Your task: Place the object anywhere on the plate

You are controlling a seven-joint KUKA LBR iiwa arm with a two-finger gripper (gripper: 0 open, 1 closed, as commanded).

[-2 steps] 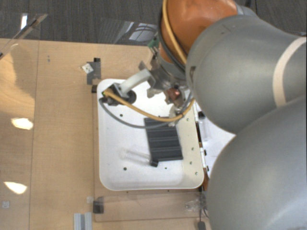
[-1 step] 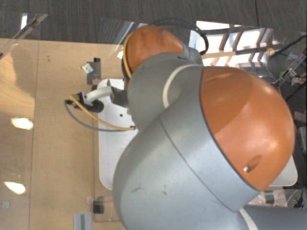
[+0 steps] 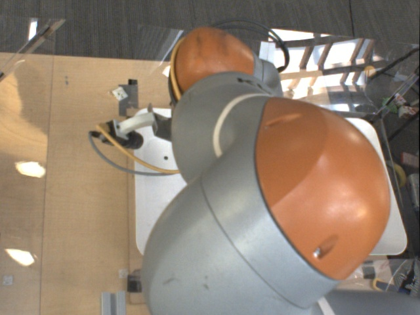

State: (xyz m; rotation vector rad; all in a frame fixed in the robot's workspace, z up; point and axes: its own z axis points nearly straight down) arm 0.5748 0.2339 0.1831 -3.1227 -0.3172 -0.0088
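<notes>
The grey arm (image 3: 262,215) with its orange cap bulks across the lower right and centre of the frame, covering most of the white bin (image 3: 149,202). Behind it, left of centre, grey and yellow cables (image 3: 118,155) loop over the wooden bench (image 3: 65,195). I cannot tell the jaws' state or where the object lies.

The arm (image 3: 262,195) looms over the bin (image 3: 154,176), which sits on the bench (image 3: 65,176).
</notes>
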